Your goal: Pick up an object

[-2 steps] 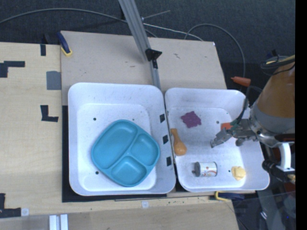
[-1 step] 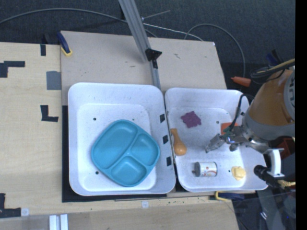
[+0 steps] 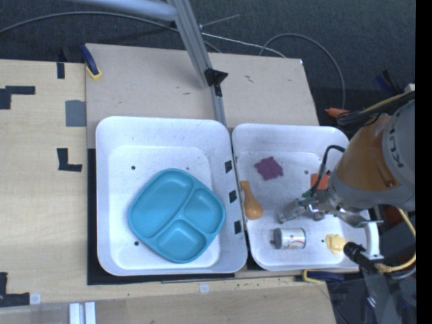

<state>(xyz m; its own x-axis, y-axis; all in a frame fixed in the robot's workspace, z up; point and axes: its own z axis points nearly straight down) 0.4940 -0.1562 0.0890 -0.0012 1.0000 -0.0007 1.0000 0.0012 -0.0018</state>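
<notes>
End effector (image 3: 291, 212) above one can (image 3: 289, 237), one purple piece (image 3: 268, 167).

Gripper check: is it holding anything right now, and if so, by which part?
Nothing is held. The gripper hangs over the right bin's floor, with the small can lying just below it in the view, apart from it.

Robotics lab: taped bench (image 3: 40, 201), white bins (image 3: 108, 181), loose cables (image 3: 297, 46).
</notes>
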